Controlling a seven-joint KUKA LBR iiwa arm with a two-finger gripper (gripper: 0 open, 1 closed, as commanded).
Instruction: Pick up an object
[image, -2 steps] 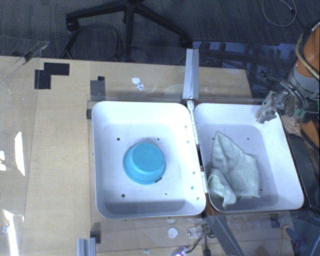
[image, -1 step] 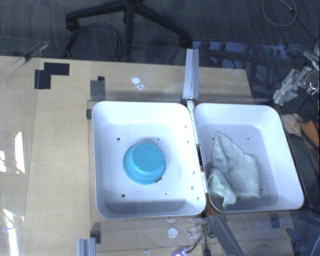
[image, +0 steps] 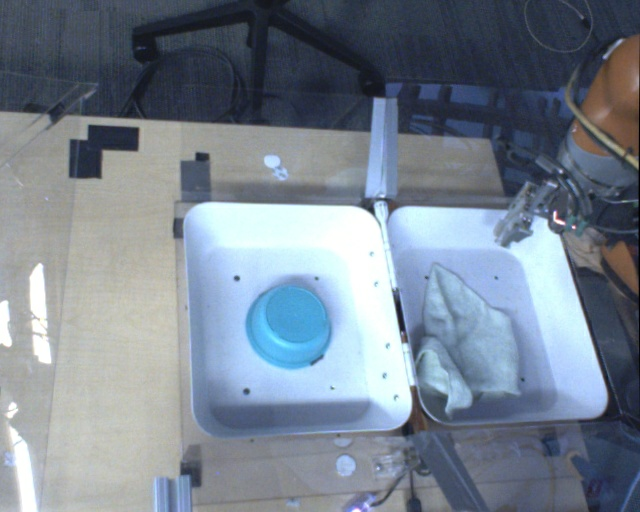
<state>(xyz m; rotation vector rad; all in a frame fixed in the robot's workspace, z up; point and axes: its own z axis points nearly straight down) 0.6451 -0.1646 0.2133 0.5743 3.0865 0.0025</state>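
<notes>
— Grey cloth (image: 468, 340), soft and rumpled, lies in the right bin (image: 560, 300); does the hand (image: 520, 222) have it?

— No. The hand sits over that bin's far right corner, and the cloth is well apart from it, nearer the camera and closer to the divider between the 2 bins. Nothing shows between the fingers.

— Are the fingers apart or together?

— I cannot tell; the metal tip is small and blurred at that corner.

— What shape is the cloth?

— A loose triangle, broad across the middle, with a thick folded roll at its near left end, close to the bin's near wall. Its surface looks like terry or fleece.

— And beyond the divider?

— The left bin (image: 215, 300) holds 1 blue bowl (image: 290, 326), round, smooth plastic, turned bottom up, near the middle of the floor. Both bins are shallow, white, with rounded corners and small dark holes in the floor.

— What carries them?

— A pale wooden worktop (image: 110, 330). The arm (image: 605, 110) above the hand is grey with an orange band.
</notes>
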